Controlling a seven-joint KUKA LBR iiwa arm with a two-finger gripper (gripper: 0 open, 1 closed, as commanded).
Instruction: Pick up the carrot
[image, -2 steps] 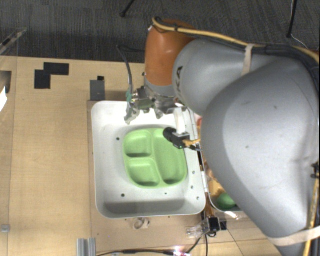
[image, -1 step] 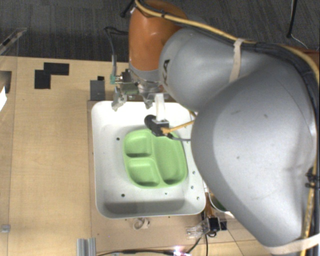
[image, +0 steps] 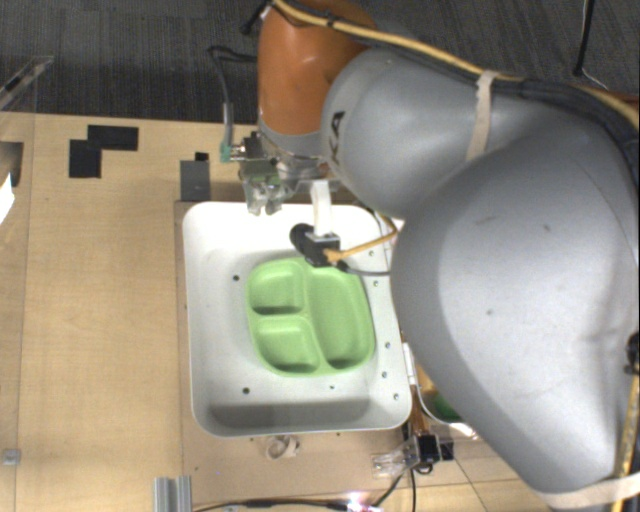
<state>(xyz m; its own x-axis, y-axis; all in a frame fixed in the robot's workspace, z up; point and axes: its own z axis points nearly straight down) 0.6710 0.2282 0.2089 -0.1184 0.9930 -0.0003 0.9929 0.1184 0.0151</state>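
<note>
Camera view, Ben: how many bins can you count?

Ben: I count one white bin (image: 200, 330). It sits on the tan surface (image: 90, 350). The big grey arm (image: 500, 250) covers the whole right side.

Ann: And what is in the bin?

Ben: One green tray (image: 305, 315). It lies flat in the middle of the bin. It has three parts: two small ones on the left and one long one on the right.

Ann: Anything else on the surface?

Ben: One black stepped patch (image: 100, 148) far off to the left. One small dark grey block (image: 195, 180) sits just beside the bin's far left corner.

Ann: Where is the hand?

Ben: One hand (image: 262, 200). It hangs under the orange band (image: 295, 70), right at the far rim of the bin. It is away from the green tray.

Ann: Is it open? Does it hold something?

Ben: I cannot tell how far open it is. It is too small and dark. I cannot tell if it touches the rim or has hold of anything.

Ann: And the carrot?

Ben: I cannot tell where the carrot is.
</note>
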